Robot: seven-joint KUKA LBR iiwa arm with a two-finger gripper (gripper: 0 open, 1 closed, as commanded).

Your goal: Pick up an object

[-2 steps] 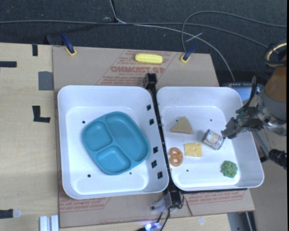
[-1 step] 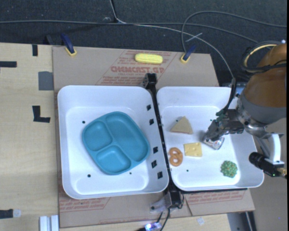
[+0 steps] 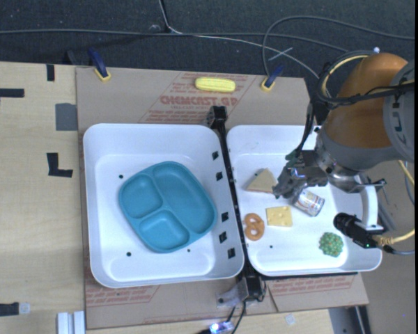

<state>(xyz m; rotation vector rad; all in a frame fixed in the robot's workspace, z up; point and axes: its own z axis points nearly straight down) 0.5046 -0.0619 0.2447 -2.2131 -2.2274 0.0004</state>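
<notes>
In the right bin [image 3: 265,141] lie a tan wedge of food [image 3: 262,181], a yellow cheese slice with holes [image 3: 279,216], a brown pretzel [image 3: 253,226], a small silver can [image 3: 309,202] on its side and a green broccoli piece [image 3: 330,244]. My gripper [image 3: 293,184] hangs low over the bin's middle, between the tan wedge and the can, just above the cheese slice. The can lies right beside it, at its lower right. I cannot make out how the gripper stands.
The left bin [image 3: 97,186] holds a blue three-compartment plate [image 3: 166,205]. A yellow corn-like toy [image 3: 214,85] lies on the cardboard behind the bins. Black clips line the divider between the bins. Cables run across the dark floor at the top.
</notes>
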